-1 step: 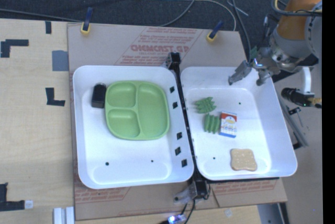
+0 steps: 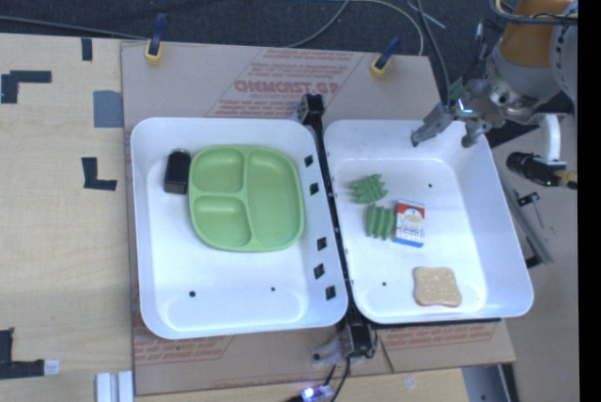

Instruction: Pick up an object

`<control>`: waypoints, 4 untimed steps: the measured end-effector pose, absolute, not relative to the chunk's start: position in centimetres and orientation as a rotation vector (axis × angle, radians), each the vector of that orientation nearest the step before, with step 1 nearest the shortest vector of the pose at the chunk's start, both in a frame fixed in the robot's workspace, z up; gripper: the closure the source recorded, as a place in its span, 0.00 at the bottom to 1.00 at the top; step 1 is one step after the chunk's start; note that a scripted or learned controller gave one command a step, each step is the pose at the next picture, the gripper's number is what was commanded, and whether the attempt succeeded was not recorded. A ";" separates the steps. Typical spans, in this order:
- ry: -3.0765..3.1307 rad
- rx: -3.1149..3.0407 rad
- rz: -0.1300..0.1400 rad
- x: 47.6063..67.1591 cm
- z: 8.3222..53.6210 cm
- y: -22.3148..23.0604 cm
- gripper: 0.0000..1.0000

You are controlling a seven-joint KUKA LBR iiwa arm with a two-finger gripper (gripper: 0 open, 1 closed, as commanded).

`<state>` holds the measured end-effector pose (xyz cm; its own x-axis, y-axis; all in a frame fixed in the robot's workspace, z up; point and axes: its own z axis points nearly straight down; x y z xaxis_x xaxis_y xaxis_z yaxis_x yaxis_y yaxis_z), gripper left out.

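Hovering gripper: fingers spread, pinching nothing, over right bin's far rim.
Right bin: green beans, small carton, toast.
Left bin: green plate, black block.

Arm cut off at right edge past orange band. Print on small box too small to read. Black item beside green tray: kind unclear. Surface cropped left.

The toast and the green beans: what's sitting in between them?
The small red, white and blue box lies between the toast and the green beans, in the camera view.
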<state>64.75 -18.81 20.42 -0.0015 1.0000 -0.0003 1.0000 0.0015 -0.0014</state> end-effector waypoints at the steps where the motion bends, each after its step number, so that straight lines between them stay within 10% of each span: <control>1: -2.222 -2.218 0.007 64.5 16.1 -18.6 0.00; 3: -2.226 -2.220 0.005 64.3 8.3 -18.5 0.00; 4: -2.230 -2.222 0.001 64.4 9.7 -18.5 1.00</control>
